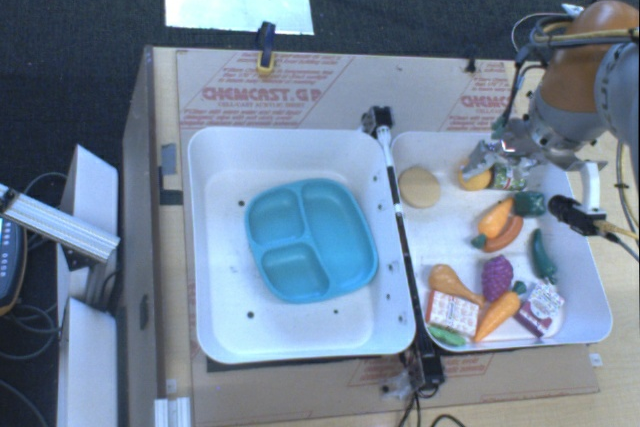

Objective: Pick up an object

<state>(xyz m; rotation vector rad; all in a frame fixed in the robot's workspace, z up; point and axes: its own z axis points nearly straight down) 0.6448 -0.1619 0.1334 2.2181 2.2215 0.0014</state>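
Two white bins; the end effector (497, 165) sits low in the right bin (590, 290), beside a round beige cookie (419, 186), grip state unclear.

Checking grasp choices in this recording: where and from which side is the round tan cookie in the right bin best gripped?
Grip the tan cookie across its width, coming straight down from above. It lies flat and alone on the right bin floor, with bare space on its right and front sides. Set the jaws along the divider wall, since that wall crowds its left edge.
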